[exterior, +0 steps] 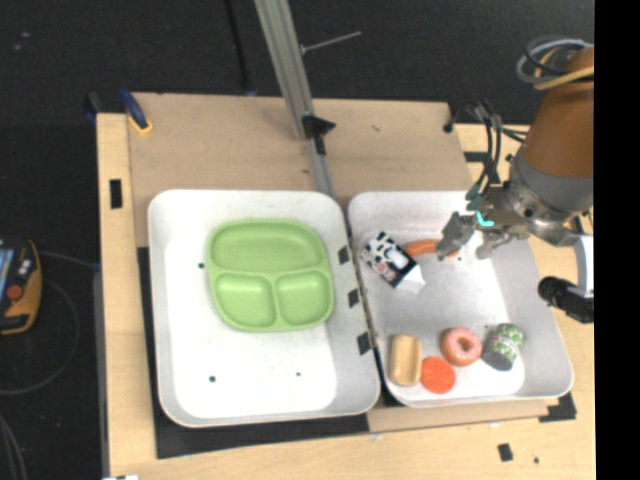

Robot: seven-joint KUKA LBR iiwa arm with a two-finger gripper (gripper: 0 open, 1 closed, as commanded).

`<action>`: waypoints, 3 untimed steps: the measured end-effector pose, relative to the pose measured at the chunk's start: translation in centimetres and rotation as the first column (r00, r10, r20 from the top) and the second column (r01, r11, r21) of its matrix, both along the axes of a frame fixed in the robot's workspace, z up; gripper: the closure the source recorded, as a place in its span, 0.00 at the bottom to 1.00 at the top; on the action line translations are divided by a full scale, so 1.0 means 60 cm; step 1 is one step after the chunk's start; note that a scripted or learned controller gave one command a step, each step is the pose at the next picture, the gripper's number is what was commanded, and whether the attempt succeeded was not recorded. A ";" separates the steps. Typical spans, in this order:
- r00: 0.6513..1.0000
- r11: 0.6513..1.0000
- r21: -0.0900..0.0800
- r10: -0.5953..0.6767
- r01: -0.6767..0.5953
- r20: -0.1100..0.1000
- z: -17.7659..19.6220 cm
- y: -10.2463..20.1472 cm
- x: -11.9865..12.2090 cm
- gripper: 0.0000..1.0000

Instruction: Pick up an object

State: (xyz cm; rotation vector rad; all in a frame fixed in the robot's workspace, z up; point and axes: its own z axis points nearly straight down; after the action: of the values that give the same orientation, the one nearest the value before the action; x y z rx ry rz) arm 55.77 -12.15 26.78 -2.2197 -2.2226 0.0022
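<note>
Left bin [170, 368] holds a green divided plate [270, 273]. In the right bin [545, 368], a black-and-white box [390, 261] lies just left of the gripper [455, 240], an orange piece [422, 248] between them. Finger state cannot be told. Risk: closing between items, grasping nothing. Orange piece partly hidden.

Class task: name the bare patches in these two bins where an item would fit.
Left bin: floor below the green divided plate. Right bin: middle, between black-and-white box and donut. Crowded: its front edge, and around the gripper.
</note>
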 end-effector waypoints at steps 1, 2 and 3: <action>1.000 1.000 0.000 0.000 0.000 0.002 0.002 0.000 0.001 0.00; 1.000 1.000 -0.001 -0.002 0.002 0.000 -0.075 -0.009 -0.010 0.00; 1.000 1.000 -0.001 -0.003 0.003 -0.001 -0.157 -0.027 -0.006 0.00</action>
State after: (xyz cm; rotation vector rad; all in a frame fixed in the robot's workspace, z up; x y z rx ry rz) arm 55.44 -13.75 17.35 -2.2224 -2.2197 0.0040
